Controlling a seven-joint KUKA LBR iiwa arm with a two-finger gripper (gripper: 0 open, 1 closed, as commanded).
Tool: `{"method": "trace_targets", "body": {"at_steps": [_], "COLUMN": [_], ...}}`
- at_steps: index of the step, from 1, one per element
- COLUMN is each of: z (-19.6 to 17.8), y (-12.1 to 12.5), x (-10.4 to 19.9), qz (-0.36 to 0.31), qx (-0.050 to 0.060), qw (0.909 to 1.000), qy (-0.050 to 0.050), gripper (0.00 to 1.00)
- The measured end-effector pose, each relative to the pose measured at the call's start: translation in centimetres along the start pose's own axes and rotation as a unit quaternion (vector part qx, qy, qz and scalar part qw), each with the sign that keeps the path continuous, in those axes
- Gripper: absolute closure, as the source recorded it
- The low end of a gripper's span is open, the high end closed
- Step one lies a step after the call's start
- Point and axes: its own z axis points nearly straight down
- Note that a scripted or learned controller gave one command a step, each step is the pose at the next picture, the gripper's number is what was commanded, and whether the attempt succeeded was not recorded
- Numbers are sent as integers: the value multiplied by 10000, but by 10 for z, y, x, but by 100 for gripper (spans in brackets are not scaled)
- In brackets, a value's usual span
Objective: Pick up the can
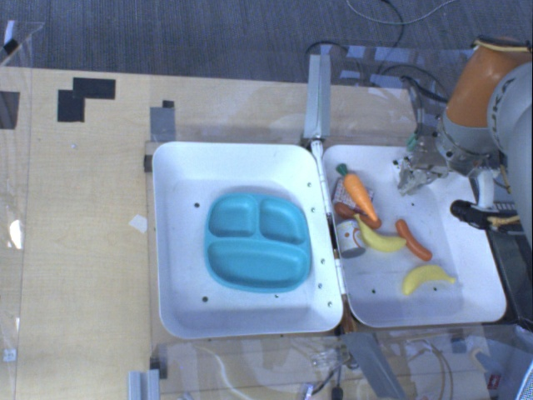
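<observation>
Can (pixel 349 238) label unreadable, lying beside banana (pixel 382 241) in right bin (pixel 466 307)

The grey KUKA arm (pixel 508 115) has rounded, smooth casings and a broad orange band (pixel 483 82) above the wrist. Its small metallic two-finger gripper (pixel 414 177) looks silvery, with dark cables running alongside.

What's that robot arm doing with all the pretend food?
The arm's gripper hangs over the right bin, near its back edge, holding nothing. It is meant to pick up the can, which lies by the bin's left wall beside a carrot, two bananas and a sausage. The left bin has a blue plate.
</observation>
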Motion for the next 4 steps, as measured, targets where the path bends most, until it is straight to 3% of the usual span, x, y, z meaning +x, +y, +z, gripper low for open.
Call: {"method": "trace_targets", "body": {"at_steps": [1,2,3,4], "z": [-36,-48,22,-62], "y": [3,4,-2,3], "x": [-27,-26,-9,58], "qz": [132,102,-258,576], "qx": [-243,-261,-67,-342], "qw": [9996,9995,9996,9977], "qy": [-111,-122,-132,-100], "gripper": [100,100,100,100]}}
